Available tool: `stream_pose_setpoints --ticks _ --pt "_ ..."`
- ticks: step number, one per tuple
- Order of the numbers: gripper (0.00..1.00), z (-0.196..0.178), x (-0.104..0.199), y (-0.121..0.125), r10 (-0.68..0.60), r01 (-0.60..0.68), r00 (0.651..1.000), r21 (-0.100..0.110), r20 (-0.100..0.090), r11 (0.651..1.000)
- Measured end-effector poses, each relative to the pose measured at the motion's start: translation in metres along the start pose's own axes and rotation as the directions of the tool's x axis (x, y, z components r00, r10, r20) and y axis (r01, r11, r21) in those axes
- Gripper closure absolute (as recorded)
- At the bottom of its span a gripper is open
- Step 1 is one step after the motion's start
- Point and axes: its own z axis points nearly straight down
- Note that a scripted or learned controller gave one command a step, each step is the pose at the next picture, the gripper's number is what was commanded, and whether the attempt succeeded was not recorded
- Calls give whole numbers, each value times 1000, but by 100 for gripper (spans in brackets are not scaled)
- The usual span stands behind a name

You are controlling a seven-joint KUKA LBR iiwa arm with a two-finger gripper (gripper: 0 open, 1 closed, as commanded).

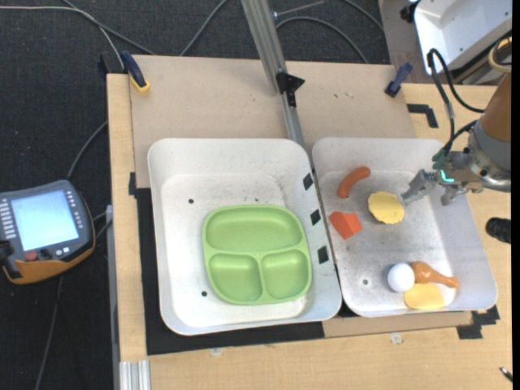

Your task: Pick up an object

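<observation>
The right bin [463,242] holds an orange sausage [353,181], a yellow round piece [386,208], a red-orange block [346,224], a white ball [400,277], an orange drumstick [436,275] and a yellow lump [426,297]. My gripper [426,195] hangs over the upper right part of this bin, just right of the yellow round piece. It is open, and nothing sits between its fingers. One fingertip [409,193] points toward the yellow piece without touching it.
The left bin [175,218] carries a green divided plate [257,253]. A slanted metal post [268,39] rises behind the bins. A teach pendant [41,230] lies off the bench at left. Blue clamps [135,75] grip the board's back corners.
</observation>
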Motion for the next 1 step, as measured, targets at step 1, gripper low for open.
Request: stream_pose_setpoints --ticks 1 --pt "0 -1 0 1 -1 1 1000 -2 1 1000"
